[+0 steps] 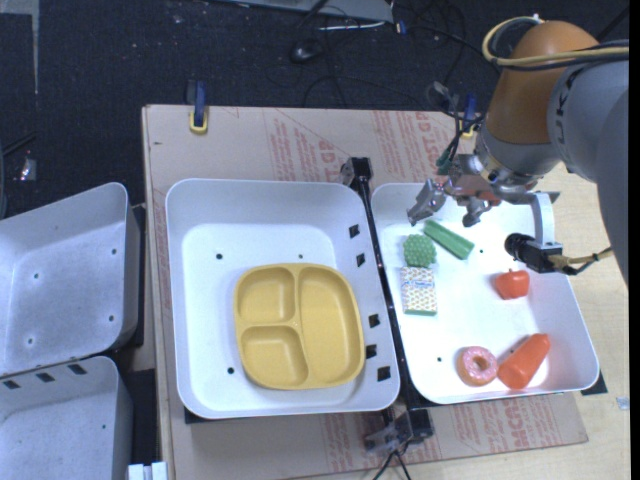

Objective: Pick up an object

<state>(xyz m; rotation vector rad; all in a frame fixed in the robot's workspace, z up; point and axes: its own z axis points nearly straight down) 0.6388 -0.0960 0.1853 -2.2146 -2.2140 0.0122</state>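
My gripper [449, 206] hangs over the far end of the right bin [570, 318], with its fingers spread and nothing between them. Just below it a green stick-shaped block [448, 239] lies at a slant. Beside that sits a green knobbly piece [419, 250], and a patterned white and green packet [419, 290] lies nearer the front. A small red object [512, 284] rests to the right. At the front of the bin are a pink donut [477, 365] and an orange carrot-like piece [524, 360].
The left bin [200, 238] holds a yellow divided plate [298, 324]. A black divider [377, 268] runs between the two bins. The arm's grey link and orange band [540, 78] rise at the upper right. Cables trail near the wrist.
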